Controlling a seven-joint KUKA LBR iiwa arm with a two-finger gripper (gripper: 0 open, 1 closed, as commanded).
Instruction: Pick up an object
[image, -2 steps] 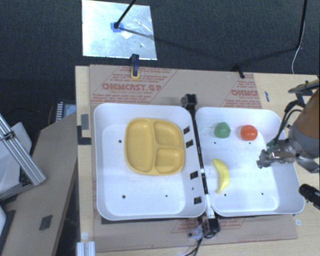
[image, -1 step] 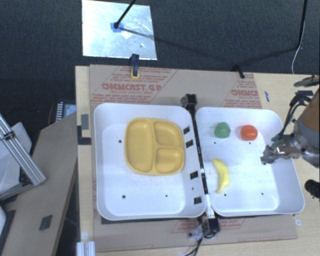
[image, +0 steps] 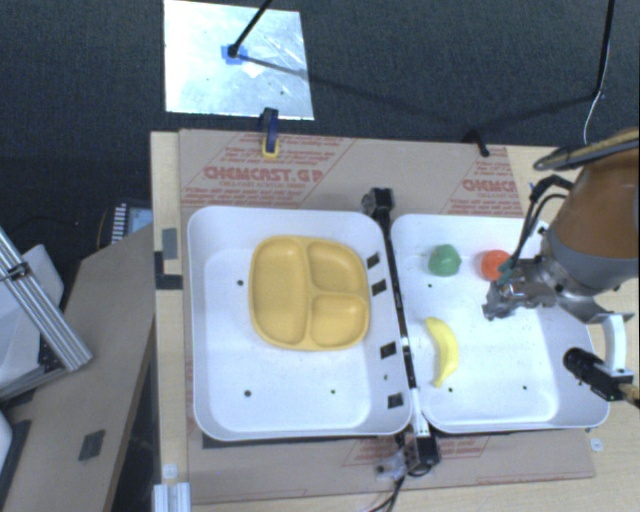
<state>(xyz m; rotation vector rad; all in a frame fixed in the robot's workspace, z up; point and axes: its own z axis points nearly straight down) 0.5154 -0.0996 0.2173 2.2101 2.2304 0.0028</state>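
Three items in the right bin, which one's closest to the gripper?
The orange object, just left of the gripper. The green object lies further left; the banana sits lower, toward the divider.

Desk (image: 165, 330) of pale wood, filling the middle of the frame, slightly tilted. Covered by a brown cardboard sheet (image: 330, 165) printed with red lettering along its upper strip. On that sheet, two shallow white bins side by side, touching along a dark central seam: left bin (image: 215, 390) centre-left of the frame, right bin (image: 500, 390) centre-right. Black clips along the seam. At the upper edge of the cardboard, a yellow and dark clamp (image: 270, 135). Small grey patch (image: 169, 240) on the bare desk strip just left of the left bin.
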